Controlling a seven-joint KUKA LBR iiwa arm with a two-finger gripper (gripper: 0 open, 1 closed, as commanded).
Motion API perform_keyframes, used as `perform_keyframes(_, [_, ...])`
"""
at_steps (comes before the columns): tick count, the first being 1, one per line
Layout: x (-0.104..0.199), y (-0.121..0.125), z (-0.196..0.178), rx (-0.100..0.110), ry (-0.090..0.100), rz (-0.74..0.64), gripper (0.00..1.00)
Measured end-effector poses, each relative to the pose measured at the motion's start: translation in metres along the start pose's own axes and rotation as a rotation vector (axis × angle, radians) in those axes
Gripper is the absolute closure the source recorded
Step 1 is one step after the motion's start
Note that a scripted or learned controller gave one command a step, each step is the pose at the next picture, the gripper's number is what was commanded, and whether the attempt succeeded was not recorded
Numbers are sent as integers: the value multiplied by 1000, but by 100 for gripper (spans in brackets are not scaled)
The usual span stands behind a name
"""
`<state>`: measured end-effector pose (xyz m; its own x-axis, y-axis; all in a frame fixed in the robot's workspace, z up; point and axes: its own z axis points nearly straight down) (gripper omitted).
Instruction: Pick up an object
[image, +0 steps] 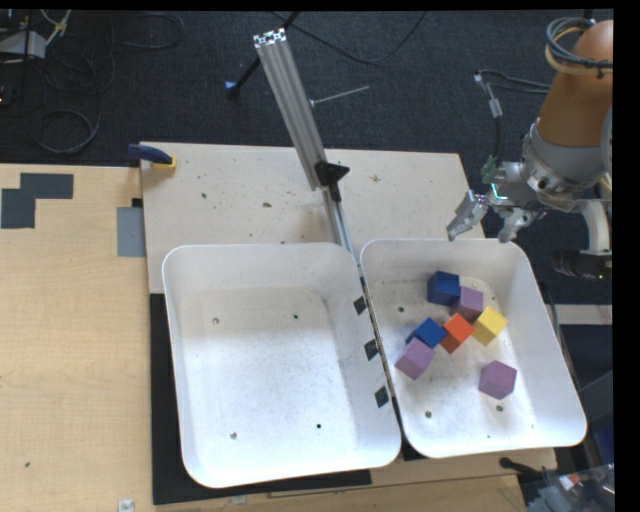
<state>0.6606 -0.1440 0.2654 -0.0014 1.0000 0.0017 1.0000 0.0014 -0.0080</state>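
Several small blocks lie in the right bin (560, 400): a dark blue one (444, 288), a mauve one (470, 301), a yellow one (490, 325), an orange one (457, 331), a blue one (428, 333), a purple one (414, 358) and another purple one (497, 379). My gripper (487, 222) hangs above the far rim of the right bin, well clear of the blocks. Its two fingers are spread apart with nothing between them.
The left bin (200, 400) sits beside the right one. A slanted aluminium bar (295, 100) runs from the back down to the gap between the bins. A blue and yellow clamp (152, 156) lies at the board's far left corner.
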Motion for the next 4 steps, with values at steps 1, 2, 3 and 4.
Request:
perform_keyframes(1, [0, 1, -3, -4, -2, -2, 0])
perform_keyframes(2, [-2, 3, 41, -1, -1, 1, 0])
perform_keyframes(3, [-1, -8, 98, 1, 0, 1, 0])
perform_keyframes(4, [0, -13, 149, -16, -8, 2, 0])
